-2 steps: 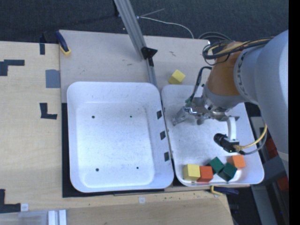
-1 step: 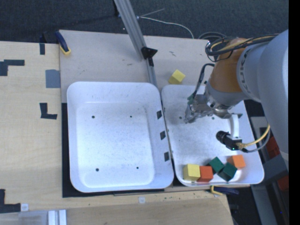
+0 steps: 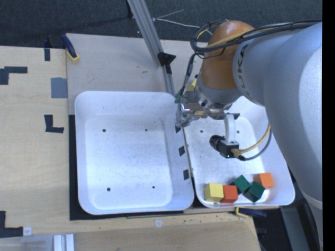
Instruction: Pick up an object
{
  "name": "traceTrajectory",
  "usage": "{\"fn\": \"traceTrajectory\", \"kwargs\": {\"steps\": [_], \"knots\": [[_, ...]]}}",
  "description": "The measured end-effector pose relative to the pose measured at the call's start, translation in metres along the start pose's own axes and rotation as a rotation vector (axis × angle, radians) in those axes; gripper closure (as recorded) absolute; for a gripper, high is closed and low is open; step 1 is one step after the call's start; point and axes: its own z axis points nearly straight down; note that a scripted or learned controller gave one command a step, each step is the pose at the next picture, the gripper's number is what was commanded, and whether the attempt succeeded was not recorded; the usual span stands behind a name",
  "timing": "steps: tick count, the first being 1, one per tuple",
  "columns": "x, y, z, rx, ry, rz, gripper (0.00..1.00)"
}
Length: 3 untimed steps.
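Arm: The grey arm point(image 3: 285, 67) comes in from the right and bends over the far end of the right bin point(image 3: 209, 166). It has an orange band point(image 3: 226, 48) above the wrist.
Gripper: The gripper point(image 3: 181, 120) points down at the place where the two bins meet, by the far left corner of the right bin.
Grip: It is too hard to see if the gripper is squeezed tight or loose, so I cannot tell. I also cannot tell if it has anything in it.
Blocks: Five small blocks sit close together along the near edge of the right bin, well apart from the gripper.
Yellow block: The yellow block point(image 3: 213, 191) is the one on the left of the group.
Red block: The red block point(image 3: 230, 193) is right beside the yellow one, touching it.
Green blocks: Two dark green blocks point(image 3: 255, 192) sit next to the red one, tilted.
Orange block: The orange block point(image 3: 266, 180) is on the right, just behind the green ones.
Left bin: The left bin point(image 3: 86, 109) is white, with tiny dark dots on its floor.
Bench: Both bins rest side by side on a pale wooden bench point(image 3: 31, 140) with bits of dark tape on it.
Pole: A thin metal pole point(image 3: 149, 30) slants down from the top to the far edge of the bins.
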Motion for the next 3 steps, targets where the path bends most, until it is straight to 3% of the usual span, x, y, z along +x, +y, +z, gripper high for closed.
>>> {"fn": "traceTrajectory", "kwargs": {"steps": [1,2,3], "knots": [[-0.004,-0.039,-0.096,-0.003,-0.003,0.008,1.00],[0.018,-0.021,-0.105,0.002,-0.003,0.006,1.00],[0.056,0.055,-0.090,0.001,-0.005,0.006,1.00]]}}
